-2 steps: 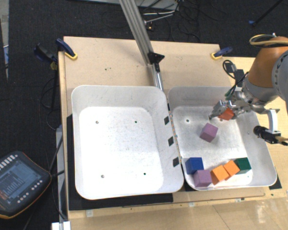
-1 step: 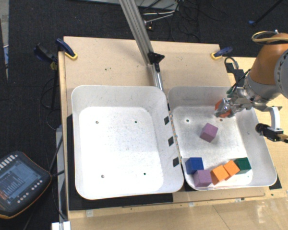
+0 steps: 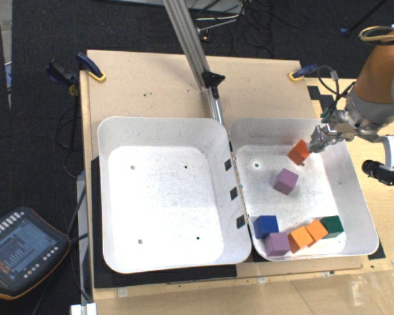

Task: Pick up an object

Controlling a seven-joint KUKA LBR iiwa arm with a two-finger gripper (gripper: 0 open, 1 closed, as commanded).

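The claw (image 3: 317,141) hangs over the right bin (image 3: 354,195) with an orange block (image 3: 299,152) at its tip, tilted and seemingly clear of the bin floor, so the task looks to be in its lifting step. The fingers appear closed on that block, though the slant view makes the contact hard to confirm. Next comes a steady rise without shaking it loose.
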